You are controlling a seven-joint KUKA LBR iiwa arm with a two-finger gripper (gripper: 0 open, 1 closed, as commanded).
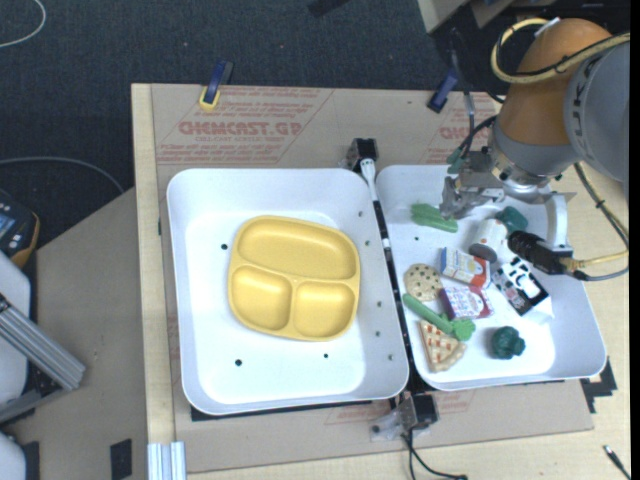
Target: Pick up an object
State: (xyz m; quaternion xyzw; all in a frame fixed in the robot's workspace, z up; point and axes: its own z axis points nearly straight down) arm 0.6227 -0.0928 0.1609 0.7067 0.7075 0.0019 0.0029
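The arm's gripper (pixel 462 200) hangs low at the right bin's (pixel 575 353) twelve o'clock, beside a green piece (pixel 434 217), finger state untellable; judged mid-reach, it next needs a centred descent and squeeze.

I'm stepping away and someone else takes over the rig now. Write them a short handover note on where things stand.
Gripper: low in the right bin, at its far left part, beside a green flat piece. I cannot tell whether it grips anything.
Right bin's things: cookie, pizza slice, green stick, dark green lump, small packets in the middle.
Left bin: a yellow divided tray.
Done: arm is down among the items.
Left: nothing is visibly lifted yet; a pick must still be confirmed.
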